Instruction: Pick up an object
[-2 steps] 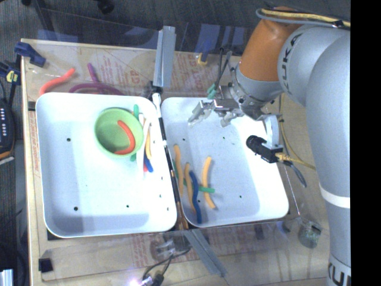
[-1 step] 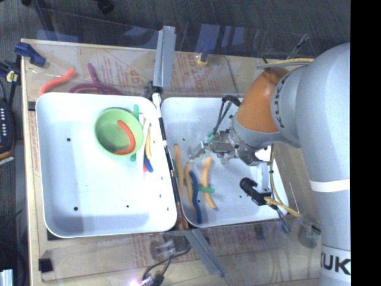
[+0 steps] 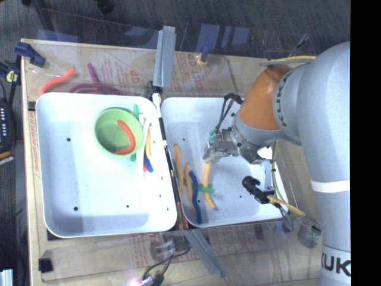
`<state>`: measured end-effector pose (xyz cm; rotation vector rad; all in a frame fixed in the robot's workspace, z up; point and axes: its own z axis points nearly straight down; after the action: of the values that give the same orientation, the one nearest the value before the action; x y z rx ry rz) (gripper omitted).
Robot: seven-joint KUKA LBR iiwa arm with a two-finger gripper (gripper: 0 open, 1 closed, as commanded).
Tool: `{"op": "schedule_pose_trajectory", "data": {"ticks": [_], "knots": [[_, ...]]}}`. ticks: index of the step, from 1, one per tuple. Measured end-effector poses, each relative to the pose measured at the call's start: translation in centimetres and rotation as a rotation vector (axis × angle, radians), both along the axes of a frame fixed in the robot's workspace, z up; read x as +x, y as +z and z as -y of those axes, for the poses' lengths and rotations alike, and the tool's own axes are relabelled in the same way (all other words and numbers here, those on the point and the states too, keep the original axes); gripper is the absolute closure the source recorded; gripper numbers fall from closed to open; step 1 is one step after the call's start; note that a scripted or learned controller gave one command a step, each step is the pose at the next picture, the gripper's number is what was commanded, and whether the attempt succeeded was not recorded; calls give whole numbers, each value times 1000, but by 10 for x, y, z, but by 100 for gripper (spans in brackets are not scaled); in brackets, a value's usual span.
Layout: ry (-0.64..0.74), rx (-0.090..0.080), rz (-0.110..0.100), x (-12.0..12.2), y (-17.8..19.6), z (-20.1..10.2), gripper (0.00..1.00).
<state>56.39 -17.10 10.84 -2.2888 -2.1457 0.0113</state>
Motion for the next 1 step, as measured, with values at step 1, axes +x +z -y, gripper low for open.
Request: {"op": "schedule_pose_trajectory", "data": {"ticks": [1], "knots": [[0, 0, 0, 0, 0, 0, 0]]}}
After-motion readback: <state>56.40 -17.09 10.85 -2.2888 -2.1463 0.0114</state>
